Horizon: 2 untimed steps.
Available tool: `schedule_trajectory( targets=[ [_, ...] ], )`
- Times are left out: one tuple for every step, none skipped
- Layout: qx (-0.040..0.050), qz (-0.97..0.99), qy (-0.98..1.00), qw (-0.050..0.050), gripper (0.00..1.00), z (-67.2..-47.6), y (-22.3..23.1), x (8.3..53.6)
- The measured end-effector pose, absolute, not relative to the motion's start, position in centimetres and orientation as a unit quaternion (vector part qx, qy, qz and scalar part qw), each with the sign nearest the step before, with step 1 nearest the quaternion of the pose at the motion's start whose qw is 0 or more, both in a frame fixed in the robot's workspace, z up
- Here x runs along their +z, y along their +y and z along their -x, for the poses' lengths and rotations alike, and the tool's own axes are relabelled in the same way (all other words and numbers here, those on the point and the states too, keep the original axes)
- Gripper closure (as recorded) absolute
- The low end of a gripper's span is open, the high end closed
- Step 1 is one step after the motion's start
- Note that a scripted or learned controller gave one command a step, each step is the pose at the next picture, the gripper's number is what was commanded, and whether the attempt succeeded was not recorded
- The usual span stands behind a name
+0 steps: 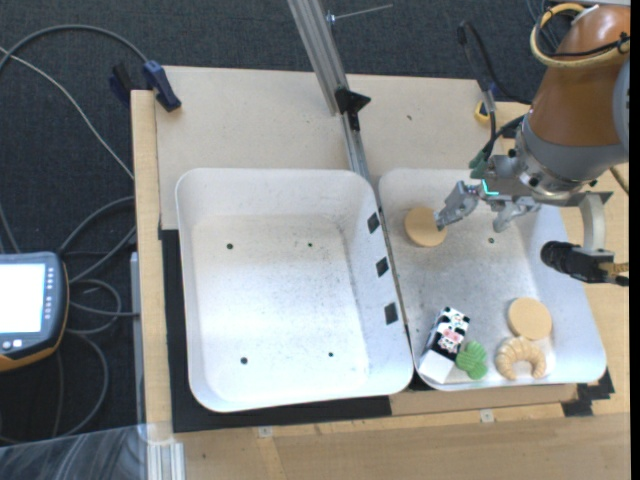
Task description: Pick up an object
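Seen from the one fixed camera above the bench, the arm [580,78] reaches in from the right over the right bin [500,288], and its gripper [480,211] hangs over the far half of that bin. Two fingers [455,208] are splayed apart with nothing between them, so the gripper reads as open and empty, though at this slant the exact width of the gap is hard to judge.

The nearest candidate for a pick is a round tan disc [424,227] lying flat on the bin floor near the wall that divides the two bins. It sits just beside the left-hand fingertip, toward the left of the picture and slightly nearer the camera. Being round, it has no long axis to line up with, so the coming move probably turns only on shifting the gripper left until the disc sits centred between the fingers before descending.

The other pieces lie well apart from the gripper at the near end of the same bin: a black-and-white carton [447,340], a green toy [471,360] touching it, a croissant [524,358] and a second tan disc [529,318]
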<state>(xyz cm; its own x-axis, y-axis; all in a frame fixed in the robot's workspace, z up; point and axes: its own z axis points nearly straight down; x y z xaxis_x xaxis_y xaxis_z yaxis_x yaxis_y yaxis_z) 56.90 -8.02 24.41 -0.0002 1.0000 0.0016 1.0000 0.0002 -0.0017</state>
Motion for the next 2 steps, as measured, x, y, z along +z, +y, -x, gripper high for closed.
schedule_trajectory(
  targets=[
    [0.0018, 0.707, -0.707, 0.003, 0.0, -56.6, -8.0, 20.2],
    [0.0023, 0.707, -0.707, 0.004, 0.0, -57.3, -8.1, 14.3]
  ],
)
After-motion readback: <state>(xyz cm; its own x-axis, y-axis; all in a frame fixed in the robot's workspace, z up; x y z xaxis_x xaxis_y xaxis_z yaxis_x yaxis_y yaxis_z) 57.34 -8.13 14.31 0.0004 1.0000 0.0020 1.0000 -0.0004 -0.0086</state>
